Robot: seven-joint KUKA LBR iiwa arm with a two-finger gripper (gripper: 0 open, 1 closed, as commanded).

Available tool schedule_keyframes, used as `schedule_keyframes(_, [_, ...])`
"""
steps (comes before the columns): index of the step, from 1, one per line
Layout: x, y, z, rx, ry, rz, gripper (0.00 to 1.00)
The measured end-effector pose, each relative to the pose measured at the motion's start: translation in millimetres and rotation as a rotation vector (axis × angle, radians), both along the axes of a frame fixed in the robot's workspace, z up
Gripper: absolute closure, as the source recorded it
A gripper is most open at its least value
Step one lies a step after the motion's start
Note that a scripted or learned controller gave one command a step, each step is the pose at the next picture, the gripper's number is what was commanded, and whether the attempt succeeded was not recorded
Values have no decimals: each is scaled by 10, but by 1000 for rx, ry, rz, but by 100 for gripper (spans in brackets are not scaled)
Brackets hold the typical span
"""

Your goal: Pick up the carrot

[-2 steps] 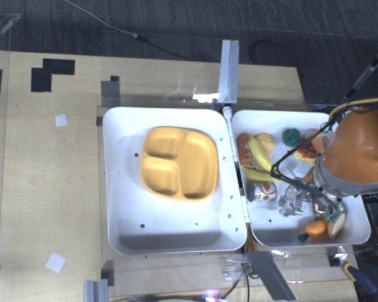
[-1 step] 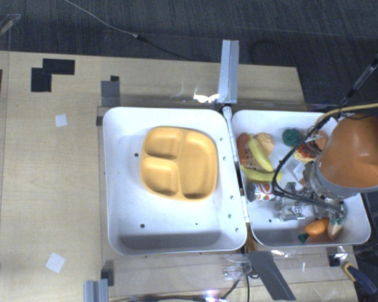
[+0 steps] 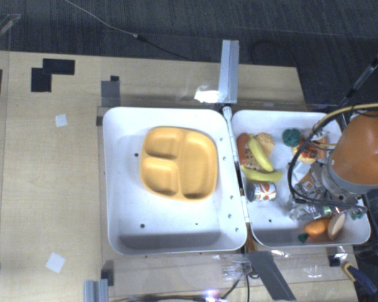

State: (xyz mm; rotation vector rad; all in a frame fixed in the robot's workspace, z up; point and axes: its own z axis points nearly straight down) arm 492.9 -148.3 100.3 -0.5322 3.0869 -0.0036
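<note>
Carrot (image 3: 315, 228) lay in right bin (image 3: 264, 234), near front rim. Gripper (image 3: 312, 207) hovered just above, at carrot's 12 o'clock. Finger spread: cannot tell.

I watch through one fixed camera above the bench (image 3: 44, 187), looking down at a slight slant from fairly far off. It takes in both white bins: left bin (image 3: 123, 168) and right bin (image 3: 274, 222).

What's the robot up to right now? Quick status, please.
Pincer low in right bin, fingers' state unclear. Carrot lying at bin's near edge, not lifted. Pale egg-shaped item right beside it.
</note>
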Motion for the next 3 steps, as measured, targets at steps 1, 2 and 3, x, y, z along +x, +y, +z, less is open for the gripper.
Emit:
schedule_keyframes(1, [137, 166, 5, 2, 0, -54, 100])
schedule_keyframes(2, [271, -230, -95, -5, -6, 332, 100])
schedule_keyframes(3, [256, -254, 438, -5, -4, 329, 100])
